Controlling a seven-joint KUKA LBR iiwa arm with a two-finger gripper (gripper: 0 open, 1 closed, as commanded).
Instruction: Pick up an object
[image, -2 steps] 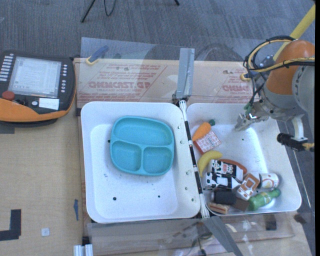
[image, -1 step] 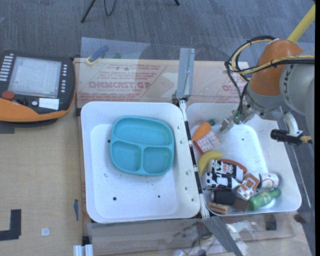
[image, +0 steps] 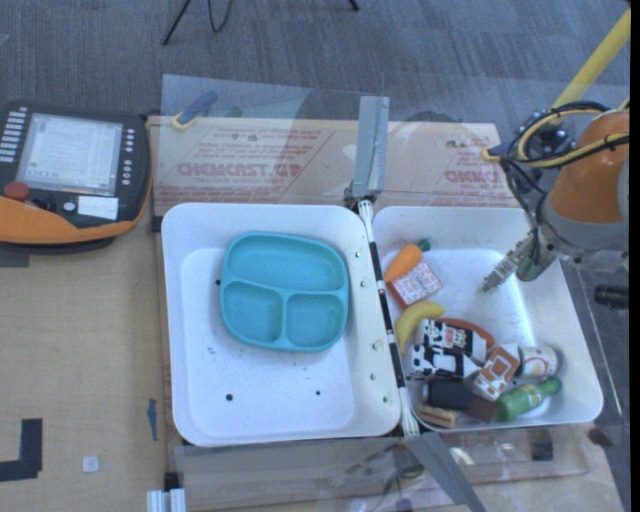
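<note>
My gripper (image: 497, 277) hangs over the upper right part of the right bin (image: 580, 330), its fingers pointing down and left, with nothing between them. Below and left of it lie the objects: an orange carrot (image: 404, 261), a red-and-white packet (image: 414, 285), a yellow banana (image: 417, 318), a black-and-white cow-print carton (image: 445, 350), an orange patterned box (image: 492, 374), a small can (image: 537, 361) and a green bottle (image: 524, 400). The gripper touches none of them.
The left bin (image: 190, 350) holds a blue divided plate (image: 285, 291). A teach pendant (image: 70, 175) lies at the far left of the bench. Cables (image: 545, 135) and the arm's orange band (image: 595, 185) stand at the right edge.
</note>
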